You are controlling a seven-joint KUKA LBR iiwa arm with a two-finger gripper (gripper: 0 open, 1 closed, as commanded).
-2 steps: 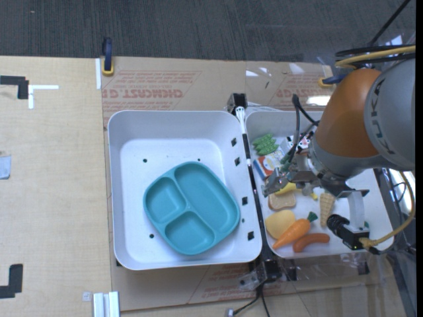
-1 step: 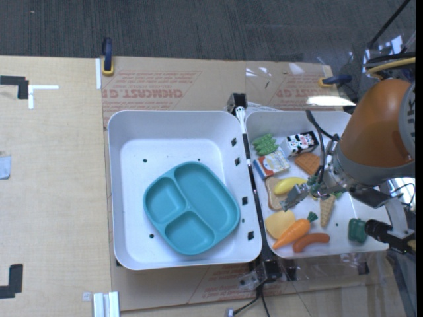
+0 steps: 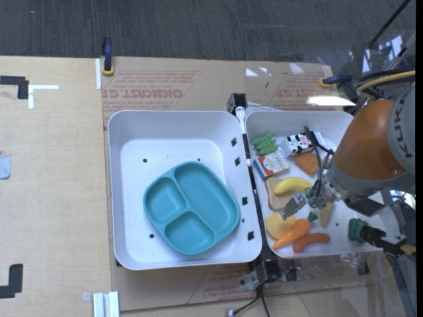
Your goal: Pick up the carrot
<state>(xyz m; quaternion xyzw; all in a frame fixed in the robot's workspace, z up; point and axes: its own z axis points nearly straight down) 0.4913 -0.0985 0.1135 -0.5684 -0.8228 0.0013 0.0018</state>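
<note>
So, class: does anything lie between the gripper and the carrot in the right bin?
Nothing visible does. The gripper hangs just above and right of the carrot, with bare bin floor between. A sausage lies alongside the carrot.

Wooden bench (image 3: 53,177) bears 2 white bins (image 3: 119,197), side by side.

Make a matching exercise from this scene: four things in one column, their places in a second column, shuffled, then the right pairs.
Things:
1. tray
2. carrot
3. banana
4. green toy

Places:
A. right bin, far end near the divider
B. left bin
C. right bin, near end, beside the red sausage
D. right bin, middle, on the bread slice

Pairs: 1-B, 2-C, 3-D, 4-A
</note>
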